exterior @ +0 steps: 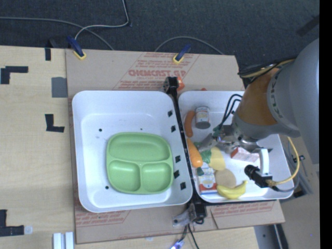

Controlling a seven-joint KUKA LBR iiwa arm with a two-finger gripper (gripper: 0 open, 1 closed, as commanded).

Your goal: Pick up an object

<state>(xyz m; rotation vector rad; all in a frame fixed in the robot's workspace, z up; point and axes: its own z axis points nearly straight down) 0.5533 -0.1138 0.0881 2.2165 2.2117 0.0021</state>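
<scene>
The right bin (pixel 280 193) holds a heap of small things. A grey can (pixel 201 117) stands at the back, with a brown sausage (pixel 189 122) to its left. An orange carrot (pixel 194 154) lies along the left wall. In front are a yellow lemon-like piece (pixel 218 163), a beige round piece (pixel 225 178), a banana (pixel 232 191) and a small red-and-white carton (pixel 206 181). My gripper (pixel 220 137) reaches down into the middle of this bin, just right of the can and above the lemon-like piece. The wrist hides what lies under it.
The left bin (pixel 88 113) holds a green divided plate (pixel 139 162). A black divider (pixel 179 134) runs between the two bins. The arm's orange band (pixel 259 105) and grey body cover the right bin's back right. A red-and-white flat packet (pixel 241 152) lies by the wrist.
</scene>
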